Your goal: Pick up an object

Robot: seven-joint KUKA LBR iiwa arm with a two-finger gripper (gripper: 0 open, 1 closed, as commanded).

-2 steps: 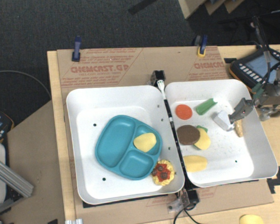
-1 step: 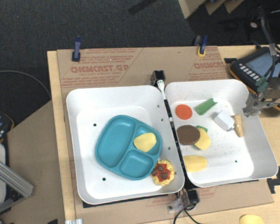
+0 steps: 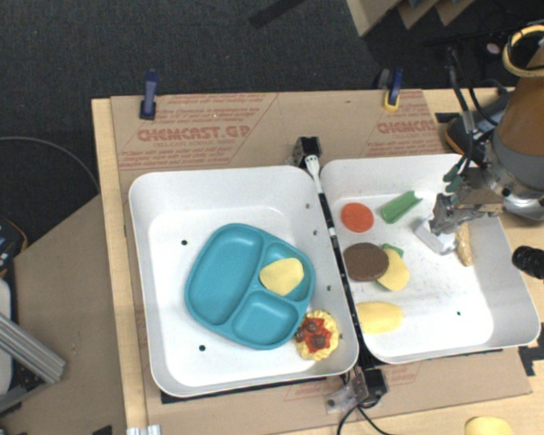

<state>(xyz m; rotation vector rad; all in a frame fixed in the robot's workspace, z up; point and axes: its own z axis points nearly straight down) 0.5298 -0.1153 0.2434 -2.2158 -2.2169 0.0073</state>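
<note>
Where the table carries its two shallow white bins side by side, the left bin holds a teal divided plate lying flat near its centre. A pale yellow piece rests in the plate's upper right compartment. Just off the plate's lower right edge, a small pizza-like piece with red and dark topping lies on the bin floor, touching or nearly touching the plate rim.

A black divider strip runs along the seam between the bins.

The right bin contains the loose play-food items. Nearest the seam, a round orange-red disc sits at the upper left, with a green elongated piece just beside it to the right. Below the disc, a dark brown round patty lies against a yellow piece with a small green tip. A second yellow, lemon-shaped piece lies near the front wall, apart from the others.

The jaws stand low over the right half of this bin, well apart from the disc and patty. A tan, narrow piece lies just beside them on the right. Whether the jaws are wide or narrow cannot be determined, and nothing can be seen held between them. The grey arm with its orange band enters from the right edge.
</note>
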